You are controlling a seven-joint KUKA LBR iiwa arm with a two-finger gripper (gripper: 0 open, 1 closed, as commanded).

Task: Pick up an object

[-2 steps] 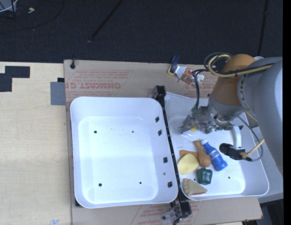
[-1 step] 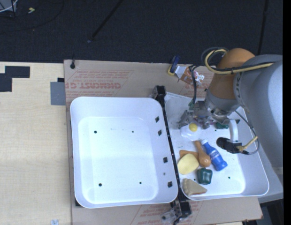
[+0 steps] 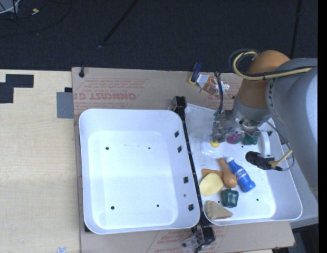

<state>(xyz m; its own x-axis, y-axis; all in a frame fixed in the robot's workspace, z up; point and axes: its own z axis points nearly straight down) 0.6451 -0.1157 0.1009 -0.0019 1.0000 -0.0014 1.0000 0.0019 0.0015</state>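
My gripper [image 3: 220, 134] reaches down into the right bin [image 3: 282, 204], near its far edge. Just below it lies a small yellow piece [image 3: 215, 144]. A magenta object [image 3: 234, 137] and a teal object [image 3: 251, 139] sit right beside the gripper, partly hidden by the wrist. Nearer the front of the bin lie a blue bottle [image 3: 242, 175], an orange carrot-shaped piece [image 3: 227, 173], a pale yellow rounded object [image 3: 211, 184], a dark green pepper [image 3: 230, 197] and a tan wedge [image 3: 218, 210]. I see nothing lifted off the bin floor.
The left bin [image 3: 133, 170] stands beside the right one, with a black divider rail [image 3: 188, 157] between them. The grey arm [image 3: 295, 104] covers the right bin's far right corner. A small blue and yellow item [image 3: 195, 74] lies on the board behind the bins.
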